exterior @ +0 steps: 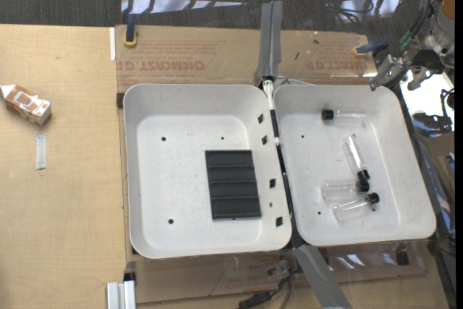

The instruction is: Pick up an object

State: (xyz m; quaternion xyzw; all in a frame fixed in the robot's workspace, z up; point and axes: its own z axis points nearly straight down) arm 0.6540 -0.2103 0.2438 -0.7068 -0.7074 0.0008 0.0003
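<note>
While my gripper [394, 72] hangs off the right bin's [405, 231] far corner, its state beyond telling, clear black-capped vials [354, 155] lie inside: light, slick, likely brittle, so I'd pinch one mid-barrel across its width.

Light wood bench [58, 228] spans view. Brown printed cardboard sheet [188, 58] lies flat on it, under both bins, showing at 12 o'clock and along 6 o'clock edge. Left white bin [145, 228] and right white bin [416, 217] sit side by side, rims touching at centre. At 9 o'clock, small orange-and-white carton [27, 105] on bare wood; pale strip [40, 153] just beside it, toward 6 o'clock.
</note>
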